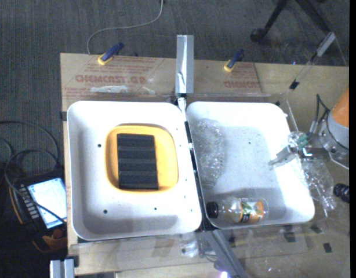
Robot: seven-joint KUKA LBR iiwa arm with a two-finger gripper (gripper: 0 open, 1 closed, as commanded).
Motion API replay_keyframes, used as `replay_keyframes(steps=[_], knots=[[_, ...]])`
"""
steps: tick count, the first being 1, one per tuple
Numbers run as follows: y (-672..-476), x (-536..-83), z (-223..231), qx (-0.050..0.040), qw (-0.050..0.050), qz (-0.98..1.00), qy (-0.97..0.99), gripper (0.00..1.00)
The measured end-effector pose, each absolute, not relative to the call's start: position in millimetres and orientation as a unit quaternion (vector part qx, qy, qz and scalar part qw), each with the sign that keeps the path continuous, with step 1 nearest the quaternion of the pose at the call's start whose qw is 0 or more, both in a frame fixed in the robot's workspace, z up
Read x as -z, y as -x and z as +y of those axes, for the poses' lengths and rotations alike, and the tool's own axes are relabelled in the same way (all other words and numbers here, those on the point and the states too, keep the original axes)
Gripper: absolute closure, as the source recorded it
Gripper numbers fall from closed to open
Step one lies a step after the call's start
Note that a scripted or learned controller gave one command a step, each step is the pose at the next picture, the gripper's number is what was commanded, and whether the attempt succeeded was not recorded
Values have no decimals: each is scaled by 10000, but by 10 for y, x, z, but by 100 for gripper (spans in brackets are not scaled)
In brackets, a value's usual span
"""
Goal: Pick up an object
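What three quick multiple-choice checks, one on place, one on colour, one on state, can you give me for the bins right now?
1. Where does the bottle lie?
A. In the left bin, on the yellow tray
B. In the right bin, along its near wall
C. On the bench outside both bins

2. What colour is the tray in the left bin?
A. Yellow with a black insert
B. Blue
C. Green

3. How does the bottle rest?
A. Upright on its base
B. On its side
C. Lifted in the gripper

Answers: 1 B, it sits against the near wall. 2 A, a yellow rim frames black ridges. 3 B, its dark cap points left while the gripper is apart from it, by the right wall.
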State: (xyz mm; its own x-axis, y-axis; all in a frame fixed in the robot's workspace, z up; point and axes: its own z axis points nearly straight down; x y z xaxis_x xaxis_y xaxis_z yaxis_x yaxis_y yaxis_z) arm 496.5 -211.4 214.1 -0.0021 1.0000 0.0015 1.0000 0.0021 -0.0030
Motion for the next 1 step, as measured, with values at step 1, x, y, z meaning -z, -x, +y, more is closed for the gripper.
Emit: replay_keyframes(steps=[1], knots=[[-4856, -1403, -1932, -1, 14, -7715, 6362, 0]])
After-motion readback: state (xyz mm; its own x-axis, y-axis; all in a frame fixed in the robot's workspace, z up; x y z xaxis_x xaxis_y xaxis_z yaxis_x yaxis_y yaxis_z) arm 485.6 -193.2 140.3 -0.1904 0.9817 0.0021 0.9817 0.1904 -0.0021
